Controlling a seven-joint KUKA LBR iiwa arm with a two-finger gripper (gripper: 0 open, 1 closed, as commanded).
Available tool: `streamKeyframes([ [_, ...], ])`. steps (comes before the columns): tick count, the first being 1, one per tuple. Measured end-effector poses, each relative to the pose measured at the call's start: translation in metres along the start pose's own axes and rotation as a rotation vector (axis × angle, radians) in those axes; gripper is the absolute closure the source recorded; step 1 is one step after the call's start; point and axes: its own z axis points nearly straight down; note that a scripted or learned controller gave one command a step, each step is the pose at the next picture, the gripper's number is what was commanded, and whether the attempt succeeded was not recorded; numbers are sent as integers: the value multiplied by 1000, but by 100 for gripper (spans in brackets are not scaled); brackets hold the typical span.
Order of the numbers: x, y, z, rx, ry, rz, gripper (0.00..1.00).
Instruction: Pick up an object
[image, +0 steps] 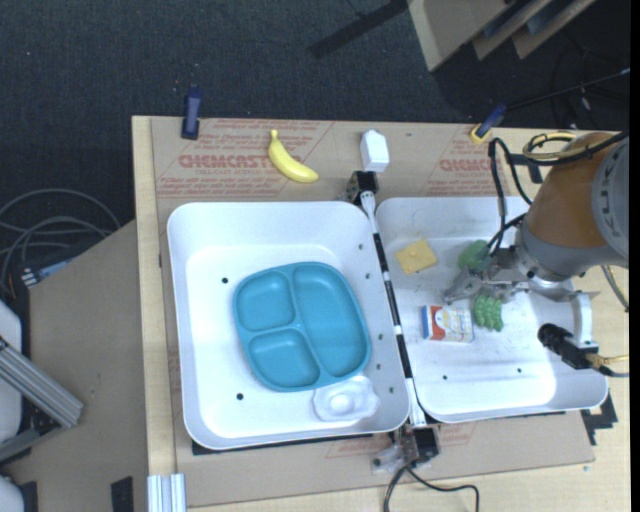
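Observation:
My gripper (482, 286) is low in the right bin (480, 395), reaching in from the right under the orange-banded wrist. It hovers between two green leafy toys: one (472, 254) just behind it and another (490, 313) just in front of it. A small red, white and blue carton (447, 323) lies to its front left. A yellow block (416, 256) rests farther left near the bin's back. Nothing can be seen held in the gripper.
The left bin (200, 300) holds a blue divided plate (299, 324) and a clear cup (343, 402) at its front. A banana (291, 161) and a white block (374, 150) lie on the bench behind the bins. Cables hang by the arm at right.

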Motion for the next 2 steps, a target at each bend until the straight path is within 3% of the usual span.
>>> streamKeyframes([
  [1,9,-41,0,1,1,0,0],
  [2,9,-41,-10,-1,0,0,100],
])
